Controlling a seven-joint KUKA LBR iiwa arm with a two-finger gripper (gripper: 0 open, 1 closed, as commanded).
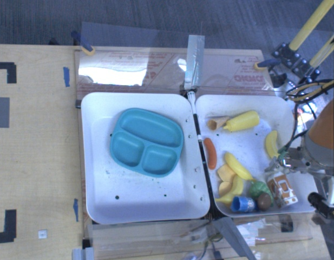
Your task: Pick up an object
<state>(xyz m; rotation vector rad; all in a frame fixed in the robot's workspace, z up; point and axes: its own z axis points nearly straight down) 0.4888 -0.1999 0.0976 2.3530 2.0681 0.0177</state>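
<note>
You are lowering the gripper (286, 169) at lower right; jaw state unclear, so centre over the carton (283, 191).

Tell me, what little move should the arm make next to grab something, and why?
Probably a short drop straight down. The gripper sits over the right bin's crowded near-right corner, just above a small orange-and-white carton, with a brown ball and a green toy beside it. The blue plate in the left bin lies far off.
</note>
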